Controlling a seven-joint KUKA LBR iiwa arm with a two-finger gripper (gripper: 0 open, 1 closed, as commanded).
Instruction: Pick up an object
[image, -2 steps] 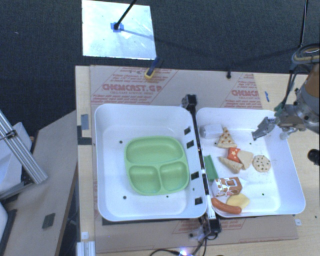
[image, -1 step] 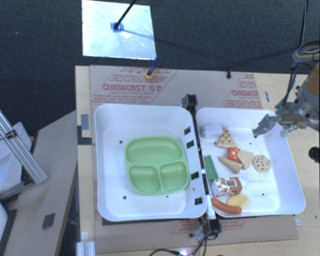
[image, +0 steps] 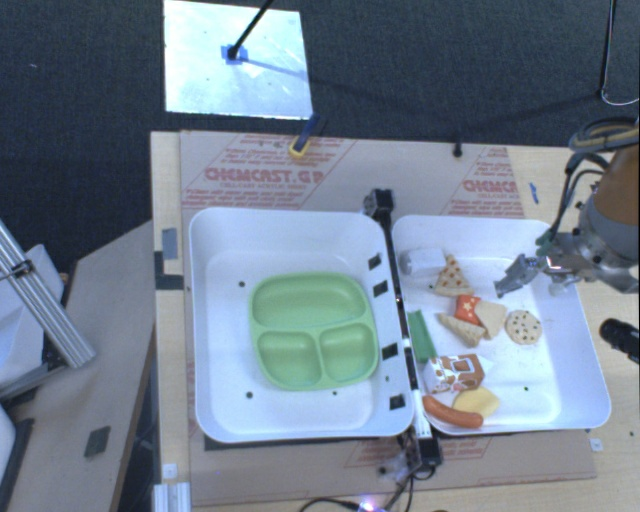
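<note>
Camera view, bins: two shallow white plastic bins sit side by side on a tan bench; the left bin (image: 215, 250) holds a tray, the right bin (image: 580, 395) holds toy food.
Tray: pale green divided plate (image: 312, 330), glossy, rounded corners, one long compartment at its 12 o'clock side and two smaller ones at its 6 o'clock side.
Gripper: grey metal gripper (image: 518, 274) hangs over the right bin near its centre, reaching in from 3 o'clock; its fingers look slightly spread, with nothing between them.
Pizza slice: triangular toy wedge (image: 452, 277), tan crust with red dotted topping, at 9 o'clock from the gripper and apart from it.
Cookie: round flat biscuit (image: 522, 327), beige with dark chips, just at 6 o'clock from the gripper.
Orange piece: small orange-red block (image: 467, 306) touching a pale cheese-like wedge (image: 490, 318).
Sandwich wedge: tan triangle (image: 460, 330) just below the orange piece.
Green strip: flat dark green bar (image: 421, 335) along the bin's 9 o'clock wall.
Gingerbread house: small brown and white block (image: 458, 373).
Sausage: smooth red-orange link (image: 452, 413) at the 6 o'clock edge, touching a yellow rounded piece (image: 479, 401).
Cylinder: pale grey roll (image: 422, 261) near 11 o'clock in the right bin.
</note>
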